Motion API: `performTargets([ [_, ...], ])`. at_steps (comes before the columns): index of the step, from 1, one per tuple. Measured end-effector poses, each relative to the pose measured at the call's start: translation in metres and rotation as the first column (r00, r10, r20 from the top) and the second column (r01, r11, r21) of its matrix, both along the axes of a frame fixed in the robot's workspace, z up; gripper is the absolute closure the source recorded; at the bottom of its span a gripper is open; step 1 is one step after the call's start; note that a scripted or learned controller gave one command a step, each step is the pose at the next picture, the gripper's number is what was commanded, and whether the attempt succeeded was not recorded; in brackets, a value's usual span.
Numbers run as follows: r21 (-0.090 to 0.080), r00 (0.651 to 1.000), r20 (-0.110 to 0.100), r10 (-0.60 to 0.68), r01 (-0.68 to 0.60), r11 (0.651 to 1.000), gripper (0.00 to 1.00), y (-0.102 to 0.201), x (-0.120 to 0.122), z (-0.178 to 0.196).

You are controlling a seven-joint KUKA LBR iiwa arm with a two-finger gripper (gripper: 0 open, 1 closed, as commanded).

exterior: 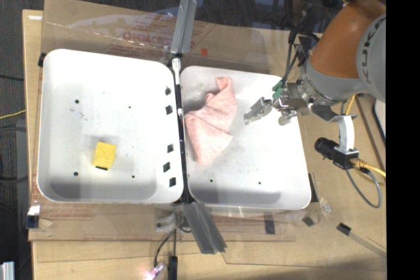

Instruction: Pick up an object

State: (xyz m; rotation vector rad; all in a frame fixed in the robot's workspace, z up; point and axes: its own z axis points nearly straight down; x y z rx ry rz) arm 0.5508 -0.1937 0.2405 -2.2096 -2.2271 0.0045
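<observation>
Pick not yet made: the hand, fingers parted and holding nothing, hangs over the right bin just beside the pink cloth, which lies crumpled there, while the yellow block rests in the left bin.

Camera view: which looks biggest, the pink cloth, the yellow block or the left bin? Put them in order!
Largest to smallest, as they look here:
1. left bin
2. pink cloth
3. yellow block
The gaps are wide, so the camera's slant does not change the order.
</observation>
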Motion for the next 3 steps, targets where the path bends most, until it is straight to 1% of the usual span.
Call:
performTargets([
  [1,0.002,0.940,0.001,0.340,-0.340,0.940,0.00,0.023,0.029,-0.064],
  [2,-0.003,0.830,0.008,0.558,-0.558,0.830,0.00,0.041,0.040,-0.146],
  [3,-0.003,0.828,0.008,0.561,-0.561,0.828,1.00,0.041,0.041,-0.136],
])
